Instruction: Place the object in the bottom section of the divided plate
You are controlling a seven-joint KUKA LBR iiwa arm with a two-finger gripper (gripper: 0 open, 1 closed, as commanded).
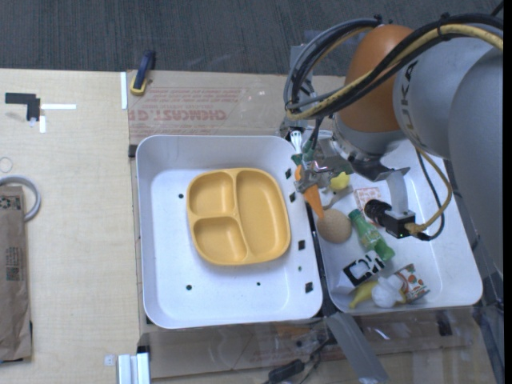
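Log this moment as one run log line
phase: reaching in right white bin | gripper: above orange carrot-shaped toy | yellow divided plastic plate: in left white bin, nothing in it

Brown paper bag [14,270]: at counter's [72,214] left edge.
Blue-yellow tool [143,72]: on cardboard sheet [208,102], behind bins.

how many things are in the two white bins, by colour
Yellow: 3, the yellow divided plastic plate, a small yellow piece, a yellow banana-like piece
Orange: 1, an orange carrot-like stick
Tan: 1, a tan egg-shaped object
Green: 1, a green tube
Total: 6; other small items are too unclear to count.
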